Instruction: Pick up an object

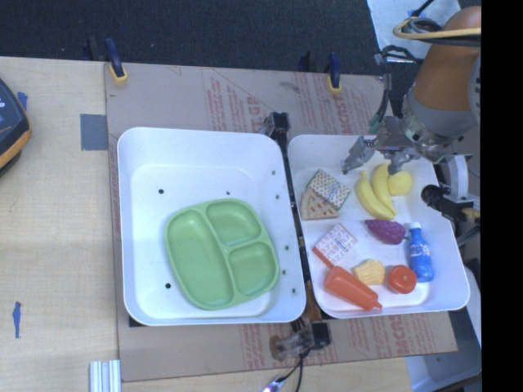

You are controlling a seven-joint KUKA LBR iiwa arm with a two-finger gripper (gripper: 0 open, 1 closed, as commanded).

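Note:
The right bin [458, 296] holds several toy foods: a yellow banana [373, 196], a yellow lemon [400, 183], a purple eggplant [386, 231], a blue bottle [420, 253], a red tomato [401, 279], a corn piece [368, 272], an orange carrot [351, 290], a sandwich wedge [319, 208] and two patterned blocks [329, 186] [336, 241]. My gripper [377, 158] hangs over the bin's far side, just above the banana's top end. Its two fingers are spread apart with nothing between them.
The left bin [135, 219] holds a green divided plate [222, 254]. Both bins rest on a cardboard sheet [212, 100] clamped to the wooden bench. A dark device [10, 125] sits at the bench's left edge.

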